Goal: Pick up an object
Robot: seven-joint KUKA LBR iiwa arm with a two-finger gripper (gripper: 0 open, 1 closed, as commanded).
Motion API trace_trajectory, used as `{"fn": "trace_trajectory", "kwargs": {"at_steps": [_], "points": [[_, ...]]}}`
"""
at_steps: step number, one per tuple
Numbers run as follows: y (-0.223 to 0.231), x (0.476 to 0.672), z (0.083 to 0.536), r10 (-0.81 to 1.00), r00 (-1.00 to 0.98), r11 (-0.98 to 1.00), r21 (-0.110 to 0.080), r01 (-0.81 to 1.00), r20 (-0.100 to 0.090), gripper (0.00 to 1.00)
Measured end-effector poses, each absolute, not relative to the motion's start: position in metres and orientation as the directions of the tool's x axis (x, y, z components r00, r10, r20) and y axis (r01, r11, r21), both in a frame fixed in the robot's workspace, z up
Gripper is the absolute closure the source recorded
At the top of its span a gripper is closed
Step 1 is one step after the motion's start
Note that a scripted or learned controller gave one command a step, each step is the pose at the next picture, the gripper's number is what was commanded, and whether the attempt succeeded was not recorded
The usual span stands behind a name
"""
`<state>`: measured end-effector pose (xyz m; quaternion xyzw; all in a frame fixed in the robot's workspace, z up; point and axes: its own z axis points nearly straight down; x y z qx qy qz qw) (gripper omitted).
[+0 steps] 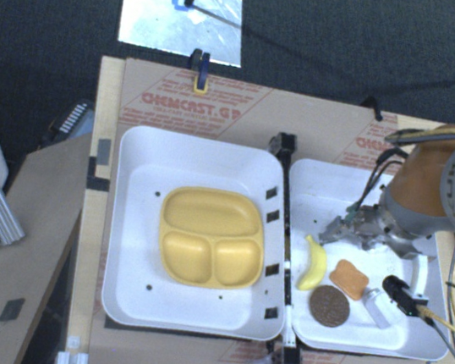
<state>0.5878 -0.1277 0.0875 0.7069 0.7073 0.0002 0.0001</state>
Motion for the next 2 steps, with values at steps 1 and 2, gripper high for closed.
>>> {"fn": "trace_trajectory", "kwargs": {"at_steps": [1,2], "points": [[-0.128,0.588,0.099,1.000,0.000,0.000,0.002,1.000,-0.001,1.00],[-0.121,0.591,0.160,1.000,-0.004,0.004,0.005,1.000,-0.001,1.00]]}}
